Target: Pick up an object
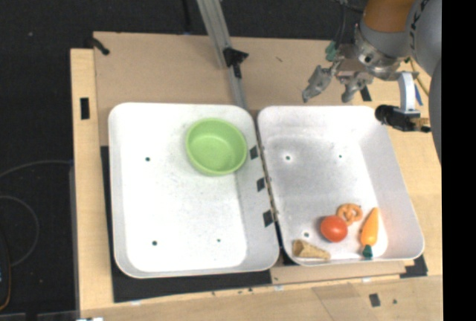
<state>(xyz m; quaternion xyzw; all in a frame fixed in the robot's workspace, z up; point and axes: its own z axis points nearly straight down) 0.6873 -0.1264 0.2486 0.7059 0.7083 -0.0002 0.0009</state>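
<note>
My gripper (332, 90) hangs above the far edge of the right bin (312, 134), its two fingers spread open with nothing between them. Well away from it, in the near corner of that bin, lie a red tomato (334, 228), an orange carrot (370, 227), a small brown pretzel-like piece (348, 212) and a tan wedge (310, 250). A green bowl (216, 146) sits upright in the far part of the left bin (149, 238).
A grey metal pole (212, 11) slants up from between the bins at the back. Black clips (264, 182) mark the seam where the two bins meet. Bare wooden bench (163, 67) runs behind the bins.
</note>
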